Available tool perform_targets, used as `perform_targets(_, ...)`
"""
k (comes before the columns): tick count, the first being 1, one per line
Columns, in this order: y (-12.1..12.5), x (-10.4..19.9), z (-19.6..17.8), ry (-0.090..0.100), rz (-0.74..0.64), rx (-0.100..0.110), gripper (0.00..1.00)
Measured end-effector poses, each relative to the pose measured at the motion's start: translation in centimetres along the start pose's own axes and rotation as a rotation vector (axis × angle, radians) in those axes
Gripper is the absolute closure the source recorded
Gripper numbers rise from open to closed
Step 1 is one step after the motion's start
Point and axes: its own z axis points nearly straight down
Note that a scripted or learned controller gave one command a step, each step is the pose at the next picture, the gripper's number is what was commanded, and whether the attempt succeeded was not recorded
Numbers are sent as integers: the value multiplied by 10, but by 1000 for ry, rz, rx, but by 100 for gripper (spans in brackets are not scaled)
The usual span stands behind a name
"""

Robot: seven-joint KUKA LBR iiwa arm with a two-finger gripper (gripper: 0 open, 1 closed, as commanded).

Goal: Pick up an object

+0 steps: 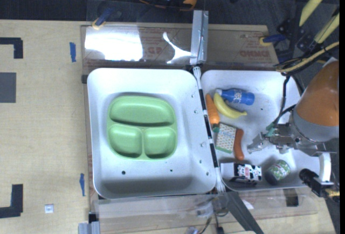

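I am hanging my hand (268, 138) over the right bin (259, 79), toward its right edge, above bare white floor; I cannot tell how it is set. Nothing is sitting in it. The pickable things are lying along the bin's left edge and near edge: a blue bottle (237, 97) touching a banana (228, 107), a carrot (213, 110) against the left wall, a sausage (238, 142) beside a patterned packet (225, 137), a cow toy (247, 172) and a green-and-white ball (278, 170) at the near edge. The left bin (102, 87) is carrying a green divided tray (142, 125). I am judging the risk as closing on nothing, or knocking the round ball rolling away.
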Motion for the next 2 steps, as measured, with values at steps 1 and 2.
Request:
perform_targets(1,71,9,34,-5,-290,-13,0)
perform_targets(2,128,30,30,-4,-582,-7,0)
